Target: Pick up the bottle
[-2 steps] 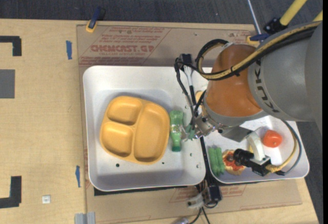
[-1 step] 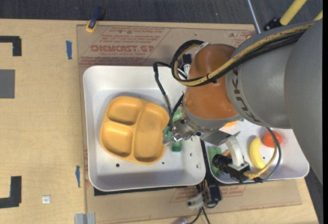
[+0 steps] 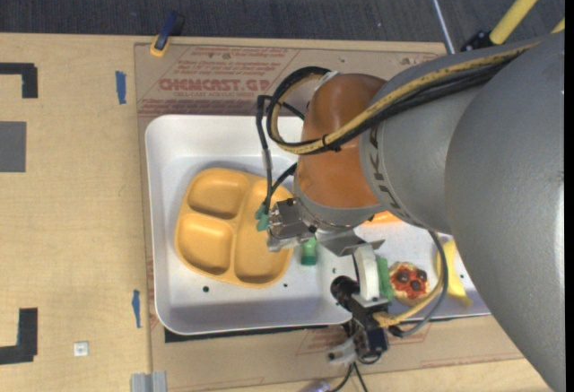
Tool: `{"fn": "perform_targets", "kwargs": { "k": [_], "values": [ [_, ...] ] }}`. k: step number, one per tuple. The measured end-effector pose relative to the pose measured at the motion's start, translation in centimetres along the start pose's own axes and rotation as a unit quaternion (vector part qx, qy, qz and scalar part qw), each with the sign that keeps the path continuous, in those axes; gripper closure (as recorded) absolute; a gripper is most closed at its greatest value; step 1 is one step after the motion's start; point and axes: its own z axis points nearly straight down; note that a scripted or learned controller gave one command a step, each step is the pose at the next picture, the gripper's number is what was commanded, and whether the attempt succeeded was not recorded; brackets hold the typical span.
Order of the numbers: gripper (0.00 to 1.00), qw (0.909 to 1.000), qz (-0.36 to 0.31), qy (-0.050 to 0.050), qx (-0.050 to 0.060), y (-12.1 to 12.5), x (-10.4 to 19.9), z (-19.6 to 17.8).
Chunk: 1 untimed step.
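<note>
A green object, likely the bottle [image 3: 308,252], shows just under the wrist, at the right edge of the yellow divided plate [image 3: 215,229] in the white bin [image 3: 170,202]. Another bit of green [image 3: 262,218] peeks out on the gripper's left side, over the plate's rim. My gripper [image 3: 287,227] hangs low over that spot, below the orange band of the arm. The arm hides most of the green object and whatever lies between the two green bits.
A small pizza-like toy [image 3: 411,281] and a yellow piece [image 3: 454,279] lie in the bin to the right, partly under the arm. The big grey arm covers the right half of the scene. Bare bin floor [image 3: 233,305] shows in front of the plate.
</note>
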Motion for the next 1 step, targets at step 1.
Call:
{"fn": "perform_targets", "kwargs": {
  "k": [1],
  "values": [
    [1.00, 1.0000, -0.006, 0.000, 0.000, 6.09, -6.96, 3.45]
  ]
}}
